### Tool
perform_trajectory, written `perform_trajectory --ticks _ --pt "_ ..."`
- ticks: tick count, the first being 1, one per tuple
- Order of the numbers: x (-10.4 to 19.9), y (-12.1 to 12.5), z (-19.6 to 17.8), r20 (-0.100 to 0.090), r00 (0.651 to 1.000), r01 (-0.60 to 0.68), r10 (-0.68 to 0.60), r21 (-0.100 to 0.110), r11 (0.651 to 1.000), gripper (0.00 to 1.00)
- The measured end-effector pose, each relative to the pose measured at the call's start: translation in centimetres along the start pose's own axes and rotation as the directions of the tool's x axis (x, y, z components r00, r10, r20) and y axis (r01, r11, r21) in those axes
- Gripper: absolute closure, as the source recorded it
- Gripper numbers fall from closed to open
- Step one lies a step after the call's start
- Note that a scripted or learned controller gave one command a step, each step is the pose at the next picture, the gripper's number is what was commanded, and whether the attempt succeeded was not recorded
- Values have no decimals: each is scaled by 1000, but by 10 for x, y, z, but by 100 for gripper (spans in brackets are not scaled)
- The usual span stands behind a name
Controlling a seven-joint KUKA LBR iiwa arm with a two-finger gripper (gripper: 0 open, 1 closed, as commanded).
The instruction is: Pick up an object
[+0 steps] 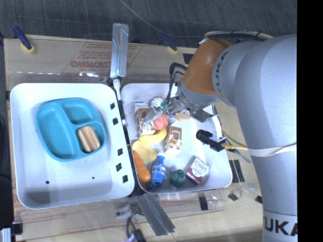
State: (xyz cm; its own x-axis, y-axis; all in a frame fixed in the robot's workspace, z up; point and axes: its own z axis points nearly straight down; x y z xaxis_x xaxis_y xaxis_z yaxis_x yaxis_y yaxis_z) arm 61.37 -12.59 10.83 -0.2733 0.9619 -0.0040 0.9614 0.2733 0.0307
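My gripper (169, 108) is low in the right bin (222, 178), near its back middle. It hangs just over a pink-red object (160, 122) and next to a small white and green ball (158, 103). A brown printed box (142, 116) lies to the left of it. In front of these are a yellow banana (151, 138) and a small carton (174, 138). An orange carrot (142, 168), a blue bottle (158, 171), a dark green object (177, 177) and a red box (198, 169) lie along the front wall.
The left bin (30, 185) holds a blue divided plate (60, 130) with a brown bread roll (89, 138) in its right compartment. A metal bar (119, 49) stands between the bins at the back. The arm's grey body (262, 100) covers the bench's right side.
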Motion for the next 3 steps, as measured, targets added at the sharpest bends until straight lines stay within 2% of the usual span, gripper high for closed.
perform_trajectory --ticks 1,2,3 --pt "-13 15 1 0 999 43 -43 7 999 0" --pt "-13 -3 0 8 982 190 -190 -1 982 0" --pt "-12 0 -15 4 981 196 -196 -3 981 100"
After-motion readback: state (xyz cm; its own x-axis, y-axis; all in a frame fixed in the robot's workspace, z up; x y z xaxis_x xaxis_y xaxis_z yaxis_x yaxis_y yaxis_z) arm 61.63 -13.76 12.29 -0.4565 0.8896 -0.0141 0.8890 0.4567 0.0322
